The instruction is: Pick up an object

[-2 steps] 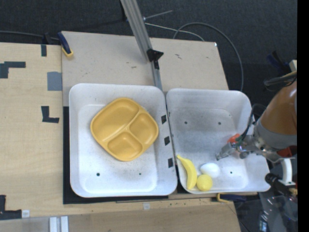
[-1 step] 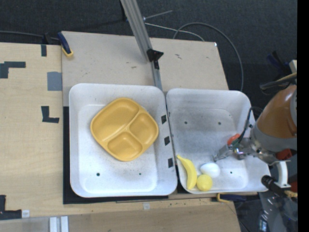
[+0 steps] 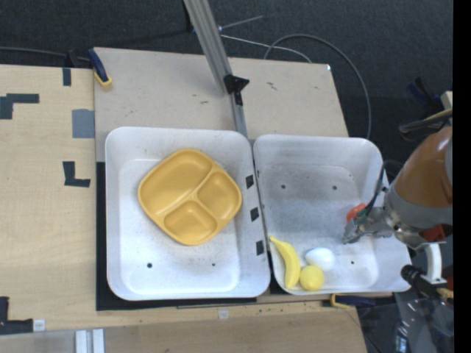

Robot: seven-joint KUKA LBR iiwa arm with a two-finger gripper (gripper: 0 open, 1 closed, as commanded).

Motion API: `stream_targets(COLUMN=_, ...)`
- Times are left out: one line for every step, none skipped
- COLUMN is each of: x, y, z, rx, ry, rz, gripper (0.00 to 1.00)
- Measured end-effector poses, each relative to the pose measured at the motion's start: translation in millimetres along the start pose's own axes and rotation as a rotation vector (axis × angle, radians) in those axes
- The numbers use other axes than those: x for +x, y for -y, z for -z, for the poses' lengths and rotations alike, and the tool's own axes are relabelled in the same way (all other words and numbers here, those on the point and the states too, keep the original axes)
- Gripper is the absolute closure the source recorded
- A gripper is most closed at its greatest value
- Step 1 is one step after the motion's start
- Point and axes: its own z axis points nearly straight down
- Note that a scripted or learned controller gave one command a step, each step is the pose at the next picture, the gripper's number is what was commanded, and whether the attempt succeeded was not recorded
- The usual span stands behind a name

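A yellow divided plate [image 3: 190, 195] lies in the left bin [image 3: 121, 271]. At the front of the right bin [image 3: 316, 153] lie a yellow banana [image 3: 287, 260], a white egg-shaped object [image 3: 319, 257] and a small yellow ball [image 3: 311, 277]. The gripper [image 3: 355, 229] reaches in from the right and hangs low over the right side of the right bin, just right of and behind the white object. A small red-orange piece [image 3: 358, 211] shows beside the fingertips; I cannot make out whether it is held or part of the hand.
The grey arm with its orange band [image 3: 430, 179] covers the right bin's right wall. A grey metal pole [image 3: 213, 43] slants down to the rim between the bins. Cables [image 3: 309, 46] lie behind the bench, and a yellow-handled clamp [image 3: 101, 68] sits at the bench's back left.
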Motion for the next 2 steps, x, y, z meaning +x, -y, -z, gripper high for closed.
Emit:
stream_targets(x=10.4, y=-3.5, z=54.8, rx=-0.004, ry=0.001, rz=0.001, gripper=1.0)
stream_targets(x=11.5, y=-6.9, z=97.1, rx=-0.004, ry=0.001, rz=0.001, gripper=1.0)
